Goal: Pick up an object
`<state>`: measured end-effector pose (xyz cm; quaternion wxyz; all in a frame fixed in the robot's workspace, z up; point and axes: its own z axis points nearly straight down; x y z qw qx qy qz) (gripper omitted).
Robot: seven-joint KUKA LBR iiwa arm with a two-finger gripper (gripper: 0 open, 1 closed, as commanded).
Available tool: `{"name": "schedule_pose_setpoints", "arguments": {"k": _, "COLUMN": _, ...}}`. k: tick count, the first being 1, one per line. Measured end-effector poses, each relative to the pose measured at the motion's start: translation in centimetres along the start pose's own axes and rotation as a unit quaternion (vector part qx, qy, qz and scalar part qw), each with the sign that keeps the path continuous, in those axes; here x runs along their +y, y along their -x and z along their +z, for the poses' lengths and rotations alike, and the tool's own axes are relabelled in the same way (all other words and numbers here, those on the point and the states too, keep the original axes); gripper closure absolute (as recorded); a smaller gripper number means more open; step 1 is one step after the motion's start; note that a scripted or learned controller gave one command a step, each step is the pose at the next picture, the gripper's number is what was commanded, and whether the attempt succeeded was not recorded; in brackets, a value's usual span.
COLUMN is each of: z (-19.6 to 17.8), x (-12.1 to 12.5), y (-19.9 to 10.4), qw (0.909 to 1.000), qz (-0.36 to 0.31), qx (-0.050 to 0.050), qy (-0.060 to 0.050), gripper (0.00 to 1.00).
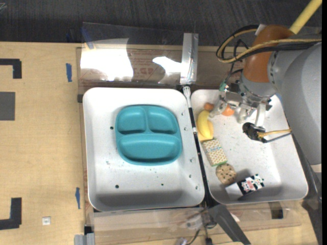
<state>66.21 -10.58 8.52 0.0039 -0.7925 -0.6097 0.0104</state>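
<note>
Cardboard-brown worktop carries two white bins, dark carpet beyond; hand low over right bin's far end, finger state unclear.

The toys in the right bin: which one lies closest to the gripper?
The small orange piece, just beside the gripper. The banana sits farther left, and the cracker, cookie and black-and-white toy lie lower down.

No legible text, labels, brand names or numbers. Clear plastic sheet behind the left bin carries faint reddish print, too blurred and glare-washed to read. Small black-and-white object in the right bin shows a pattern, no characters resolvable. Black marks on the bench are plain shapes, not writing.
</note>
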Motion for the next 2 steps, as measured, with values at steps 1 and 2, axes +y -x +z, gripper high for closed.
{"name": "schedule_pose_setpoints", "arguments": {"k": 1, "z": -0.52, "x": -1.26, "y": -0.11, "qw": 0.9997, "qz": -0.021, "qx": 0.005, "qy": 0.008, "gripper": 0.0}}
{"name": "schedule_pose_setpoints", "arguments": {"k": 2, "z": -1.4, "x": -1.25, "y": -0.16, "qw": 0.9997, "qz": -0.021, "qx": 0.006, "qy": 0.008, "gripper": 1.0}}
